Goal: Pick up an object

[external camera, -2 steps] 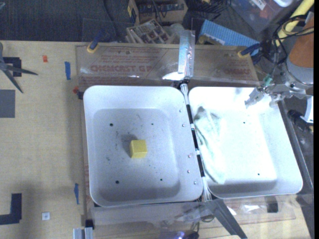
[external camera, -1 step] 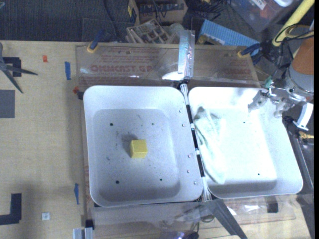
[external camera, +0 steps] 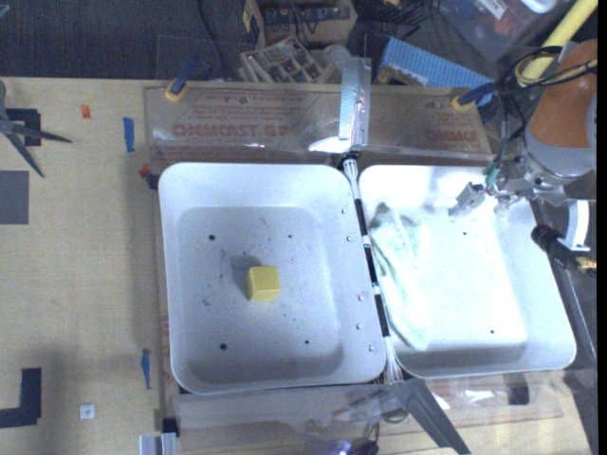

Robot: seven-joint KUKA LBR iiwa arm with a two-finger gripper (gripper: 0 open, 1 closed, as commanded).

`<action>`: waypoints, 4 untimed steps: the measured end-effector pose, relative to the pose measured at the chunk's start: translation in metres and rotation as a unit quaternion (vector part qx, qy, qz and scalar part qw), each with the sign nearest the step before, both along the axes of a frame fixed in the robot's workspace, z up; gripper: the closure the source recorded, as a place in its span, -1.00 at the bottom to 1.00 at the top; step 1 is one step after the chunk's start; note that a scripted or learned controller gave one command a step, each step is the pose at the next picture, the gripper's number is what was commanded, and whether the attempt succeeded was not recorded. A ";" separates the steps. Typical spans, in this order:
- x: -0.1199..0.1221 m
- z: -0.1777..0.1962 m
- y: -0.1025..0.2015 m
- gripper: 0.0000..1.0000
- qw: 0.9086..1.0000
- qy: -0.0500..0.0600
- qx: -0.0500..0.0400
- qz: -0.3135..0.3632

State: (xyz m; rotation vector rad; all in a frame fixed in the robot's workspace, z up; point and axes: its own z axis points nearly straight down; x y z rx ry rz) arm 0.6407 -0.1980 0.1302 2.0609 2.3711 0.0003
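A small yellow block [external camera: 265, 283] lies near the middle of the left bin [external camera: 190, 207]. A crumpled, clear, pale green-tinged thing [external camera: 398, 254] lies along the left side of the right bin [external camera: 531, 339]. My gripper [external camera: 484, 202] hangs over the far right part of the right bin, below the grey wrist and orange band [external camera: 569, 98]. Its fingers stand apart with nothing between them, well clear of the clear thing and far from the yellow block.
A metal divider [external camera: 365, 245] runs between the two bins. Behind them stands a clear plastic wall with red lettering [external camera: 247, 126]. Cables and boxes [external camera: 303, 27] crowd the floor beyond the bench.
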 end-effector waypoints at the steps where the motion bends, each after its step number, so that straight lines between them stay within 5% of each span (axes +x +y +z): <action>1: 0.001 0.011 -0.001 1.00 1.000 -0.002 -0.001 -0.001; 2: 0.026 0.049 -0.024 1.00 0.999 -0.002 -0.001 -0.032; 3: 0.027 0.174 -0.021 1.00 0.998 -0.001 -0.001 -0.068; 4: 0.027 0.174 -0.021 -1.00 0.998 -0.001 -0.001 -0.068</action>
